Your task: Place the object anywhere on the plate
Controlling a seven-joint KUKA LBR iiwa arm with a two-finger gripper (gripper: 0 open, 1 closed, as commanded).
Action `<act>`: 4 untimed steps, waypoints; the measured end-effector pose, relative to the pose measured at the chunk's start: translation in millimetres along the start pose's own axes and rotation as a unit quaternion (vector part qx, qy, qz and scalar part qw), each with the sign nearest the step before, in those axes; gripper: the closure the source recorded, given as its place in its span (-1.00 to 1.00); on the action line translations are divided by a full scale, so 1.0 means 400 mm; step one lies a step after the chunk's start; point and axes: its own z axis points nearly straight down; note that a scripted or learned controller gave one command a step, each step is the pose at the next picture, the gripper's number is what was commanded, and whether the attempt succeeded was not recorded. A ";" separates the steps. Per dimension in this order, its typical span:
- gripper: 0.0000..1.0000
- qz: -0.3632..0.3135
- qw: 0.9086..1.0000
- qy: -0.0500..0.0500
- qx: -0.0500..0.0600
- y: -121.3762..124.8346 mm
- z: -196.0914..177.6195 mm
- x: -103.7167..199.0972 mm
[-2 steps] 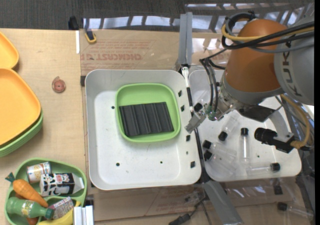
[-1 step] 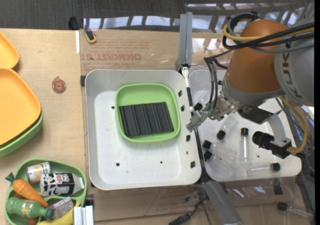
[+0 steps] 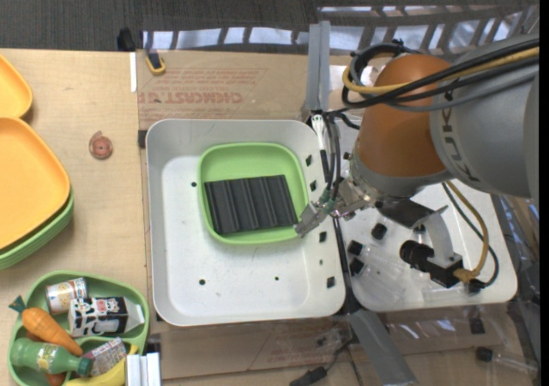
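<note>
Tabletop (image 3: 103,101), seen from above; contents as follows.

- White bins, two, side by side: left bin (image 3: 171,290); right bin (image 3: 502,277), largely covered by the arm (image 3: 412,127).
- Green plate (image 3: 249,155), one, square with rounded corners; lies in the upper right part of the left bin; its right rim is close to that bin's right wall; bare white floor is open to its left and in a broad strip below it.
- Black ribbed slab (image 3: 249,204), one; lies flat on the plate, taking up the lower part of its floor; its lower edge is near the plate's lower rim; a strip of green is bare above it.
- End effector (image 3: 310,220), one; at the plate's lower right corner, by the wall between the two bins; just beside the slab's right end; nothing seen held; whether it is wide or narrow cannot be told.
- Orange dishes, two, at the left edge: one (image 3: 26,178) stacked on a green dish (image 3: 39,243); one (image 3: 13,88) above it.
- Green bowl (image 3: 137,311), one, lower left, well apart from the bins; holds a carrot (image 3: 47,328), a small can (image 3: 64,294) and a black-and-white packet (image 3: 94,316).
- Small pink disc (image 3: 101,146), one, between the dishes and the left bin.
</note>
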 end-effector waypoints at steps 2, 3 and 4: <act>-1.00 0.000 1.000 0.000 0.000 0.000 0.000 0.000; -1.00 0.000 1.000 0.000 0.000 0.000 0.000 0.000; -1.00 0.000 1.000 0.000 0.000 0.000 0.000 0.000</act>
